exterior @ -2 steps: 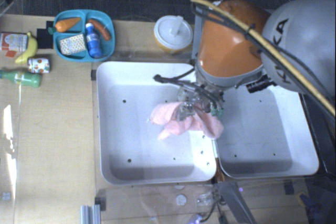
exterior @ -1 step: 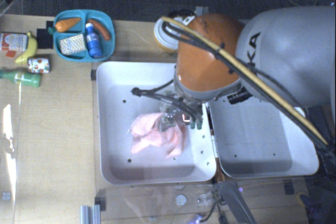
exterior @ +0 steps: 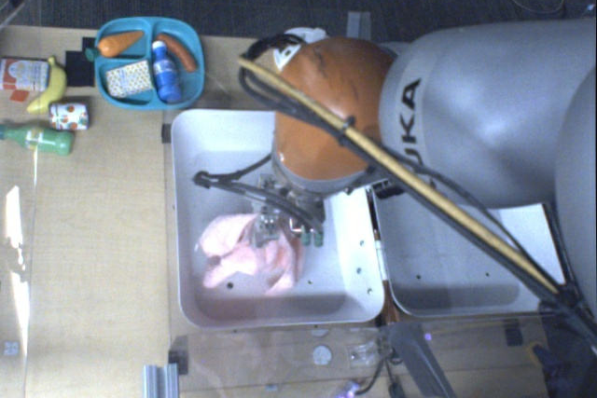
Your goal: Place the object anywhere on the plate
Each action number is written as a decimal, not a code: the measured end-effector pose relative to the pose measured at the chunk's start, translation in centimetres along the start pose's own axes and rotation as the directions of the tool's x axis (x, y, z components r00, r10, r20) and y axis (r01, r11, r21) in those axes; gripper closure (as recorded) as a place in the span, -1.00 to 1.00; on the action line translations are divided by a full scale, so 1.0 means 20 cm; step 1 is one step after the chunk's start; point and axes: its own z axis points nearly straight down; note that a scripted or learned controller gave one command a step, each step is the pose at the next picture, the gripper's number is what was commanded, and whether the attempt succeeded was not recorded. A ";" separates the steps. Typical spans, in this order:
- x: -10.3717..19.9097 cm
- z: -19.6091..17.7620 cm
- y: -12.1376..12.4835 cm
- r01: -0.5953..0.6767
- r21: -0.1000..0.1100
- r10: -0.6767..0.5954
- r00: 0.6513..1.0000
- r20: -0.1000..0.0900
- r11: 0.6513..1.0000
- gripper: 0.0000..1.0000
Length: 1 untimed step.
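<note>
A pale pink object (exterior: 244,252), soft-looking and lumpy, lies on the floor of the left white bin (exterior: 215,144), in its front half. My gripper (exterior: 285,226) hangs straight down over the pink object's right part, close to it or touching it; the wrist hides the contact. The orange band (exterior: 326,121) of the arm covers the bin's back right corner. A blue divided plate (exterior: 191,42) stands on the bench beyond the bin's back left corner, with toy food in its sections: a carrot (exterior: 121,42), a blue bottle (exterior: 165,70) and a sausage.
The right white bin (exterior: 457,289) lies under the grey arm (exterior: 494,107). On the bench at far left are a banana (exterior: 48,87), a small can (exterior: 68,116), a green bottle (exterior: 37,139) and a carton (exterior: 23,75). Cables run across the wrist.
</note>
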 end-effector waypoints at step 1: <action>0.00 0.00 0.00 0.000 0.000 0.000 1.000 0.000 1.000 -1.00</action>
